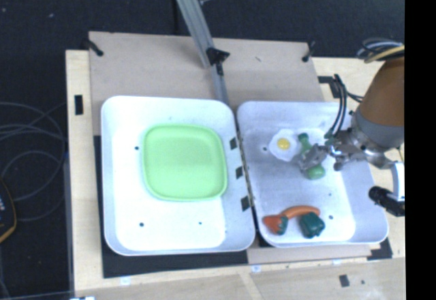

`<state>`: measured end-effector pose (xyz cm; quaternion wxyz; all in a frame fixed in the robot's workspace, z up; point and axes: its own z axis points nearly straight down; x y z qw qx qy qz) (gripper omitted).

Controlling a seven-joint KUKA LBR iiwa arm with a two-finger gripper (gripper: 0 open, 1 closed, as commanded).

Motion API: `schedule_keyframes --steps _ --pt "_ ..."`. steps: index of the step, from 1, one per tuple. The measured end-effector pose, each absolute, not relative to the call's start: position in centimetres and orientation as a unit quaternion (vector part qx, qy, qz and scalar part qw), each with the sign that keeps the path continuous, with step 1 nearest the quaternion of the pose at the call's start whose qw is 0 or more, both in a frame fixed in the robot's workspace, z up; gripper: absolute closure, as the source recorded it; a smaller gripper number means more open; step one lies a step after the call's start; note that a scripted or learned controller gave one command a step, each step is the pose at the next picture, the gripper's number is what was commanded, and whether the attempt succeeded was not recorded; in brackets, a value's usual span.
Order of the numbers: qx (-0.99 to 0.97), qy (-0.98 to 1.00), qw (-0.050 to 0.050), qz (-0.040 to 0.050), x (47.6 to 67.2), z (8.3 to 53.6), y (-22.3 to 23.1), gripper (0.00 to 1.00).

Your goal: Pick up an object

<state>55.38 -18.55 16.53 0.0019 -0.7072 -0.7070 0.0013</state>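
Two white bins side by side on a pale wooden bench (272,63). In the left bin (119,155), a light green square plate (184,161), lying flat near the middle. In the right bin (340,203), a small scatter of toys: a fried egg (281,144) with a yellow yolk toward the upper middle, a round green piece (315,171) just below and right of it, another small green bit (302,136) beside the egg, and near the lower edge an orange carrot (291,214) touching a dark teal lump (313,225).

Reaching in from the right, the grey arm (381,104) with its orange band, bent down over the right bin. Gripper (310,157) low over the bin floor, right at the round green piece and just beside the egg. Metal parts overlapping the green piece; too small and cluttered to tell how wide the claw stands or whether anything sits between it. Carrot and teal lump well apart from the gripper, untouched.

A grey metal pole (194,12) slanting across the top toward the gap between the bins.
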Motion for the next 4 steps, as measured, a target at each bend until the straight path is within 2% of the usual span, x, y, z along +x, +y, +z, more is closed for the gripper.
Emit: schedule_keyframes --steps 1,2,3,4 --pt "-0.707 -0.707 0.001 0.0011 54.6 12.1 -18.5 0.00" --pt "-0.708 -0.706 -0.001 -0.0006 54.7 13.3 -18.5 1.00" --pt "-0.707 -0.707 -0.003 -0.0017 55.0 19.5 -18.2 1.00" --pt "-0.707 -0.707 -0.002 -0.0013 55.5 23.9 -18.0 1.00"
